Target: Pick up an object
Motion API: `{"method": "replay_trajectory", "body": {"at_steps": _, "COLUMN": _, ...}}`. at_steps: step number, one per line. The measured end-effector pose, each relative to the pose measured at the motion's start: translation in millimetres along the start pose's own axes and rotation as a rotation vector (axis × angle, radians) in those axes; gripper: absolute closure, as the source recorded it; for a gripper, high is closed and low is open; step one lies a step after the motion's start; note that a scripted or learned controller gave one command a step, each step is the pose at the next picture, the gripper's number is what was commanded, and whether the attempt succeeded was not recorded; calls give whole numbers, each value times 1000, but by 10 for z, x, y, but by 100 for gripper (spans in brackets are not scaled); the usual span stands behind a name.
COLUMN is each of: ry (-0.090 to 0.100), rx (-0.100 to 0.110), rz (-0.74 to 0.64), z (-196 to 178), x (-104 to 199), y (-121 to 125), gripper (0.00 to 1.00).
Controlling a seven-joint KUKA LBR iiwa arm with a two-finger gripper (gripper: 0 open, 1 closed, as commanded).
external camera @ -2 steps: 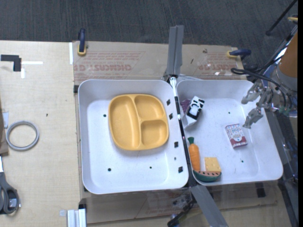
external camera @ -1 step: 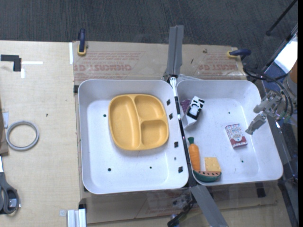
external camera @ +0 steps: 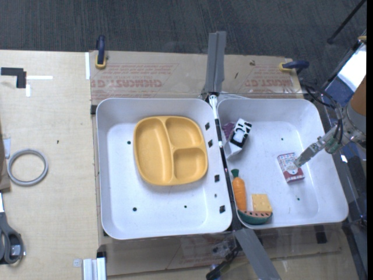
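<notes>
We look down on a pale wooden bench [external camera: 46, 109] that carries two shallow white bins side by side. The left bin [external camera: 116, 214] holds a yellow divided plate [external camera: 171, 150] with three sections, lying flat near its middle. The right bin [external camera: 326, 203] holds several small things. Along its left wall we see a black and white carton [external camera: 239, 132] tilted against the edge, and below it an orange toy carrot [external camera: 239, 192] with a green top. Just right of the carrot sits a yellow cheese wedge [external camera: 261, 202], touching a watermelon slice [external camera: 255, 217] at the bin's near rim. A small red and white box [external camera: 290, 167] lies flat toward the right side, well apart from the others.

The arm [external camera: 355, 107] enters from the right. Its gripper [external camera: 303, 158] slants down to the upper right edge of the red and white box; we cannot tell how far it is open or whether it grips anything.

On the bench at far left lie a grey tape ring [external camera: 26, 167] and scissors [external camera: 10, 245].
</notes>
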State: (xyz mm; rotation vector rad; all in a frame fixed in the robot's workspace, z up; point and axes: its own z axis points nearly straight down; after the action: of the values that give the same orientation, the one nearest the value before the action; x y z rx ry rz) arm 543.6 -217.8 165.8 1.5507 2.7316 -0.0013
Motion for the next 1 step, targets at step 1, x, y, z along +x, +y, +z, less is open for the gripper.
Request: {"method": "replay_trajectory", "body": {"at_steps": 1, "ry": 2, "rx": 1, "rz": 422, "z": 746, "x": 190, "y": -177, "gripper": 0}}
